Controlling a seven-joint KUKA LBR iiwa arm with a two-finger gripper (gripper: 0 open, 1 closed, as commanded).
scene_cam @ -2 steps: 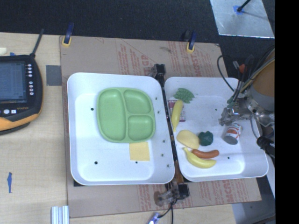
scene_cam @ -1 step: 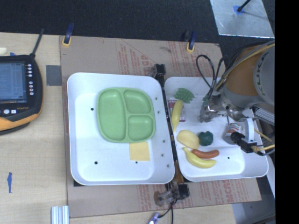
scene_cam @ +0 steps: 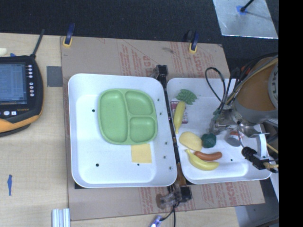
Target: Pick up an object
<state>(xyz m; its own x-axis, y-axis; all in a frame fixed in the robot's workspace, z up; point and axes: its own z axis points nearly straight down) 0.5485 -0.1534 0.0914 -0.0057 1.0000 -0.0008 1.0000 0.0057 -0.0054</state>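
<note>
Two shallow white bins side by side on a cardboard-covered surface [scene_cam: 118, 56], centre of the frame. Left bin [scene_cam: 85, 169] holding a green divided plate [scene_cam: 127, 116] in its upper middle and, just below the plate's lower right corner, a flat yellow square [scene_cam: 141, 153].

Right bin [scene_cam: 227, 174] crowded along its left half: a leafy green piece [scene_cam: 186, 96] at the top, a long pale yellow piece [scene_cam: 178, 115] below it and next to the dividing wall, a yellow rounded lump [scene_cam: 190, 140] lower down, a dark green ball [scene_cam: 208, 139] just right of that lump, a red sausage shape [scene_cam: 208, 155] beneath the ball, and a yellow banana [scene_cam: 202, 163] touching the sausage from below.

Arm entering from the right edge, grey with an orange band, black cables looping over the right bin's upper part. Gripper [scene_cam: 221, 126] down low inside the right bin, just right of the dark green ball; finger spread hard to make out among cables and metal parts, so impossible to tell whether anything is held. Ball seemingly resting on the bin floor.

Handheld pendant [scene_cam: 16, 96] with a screen at the far left edge. Blue and yellow clamps [scene_cam: 68, 36] along the cardboard's top edge.
</note>
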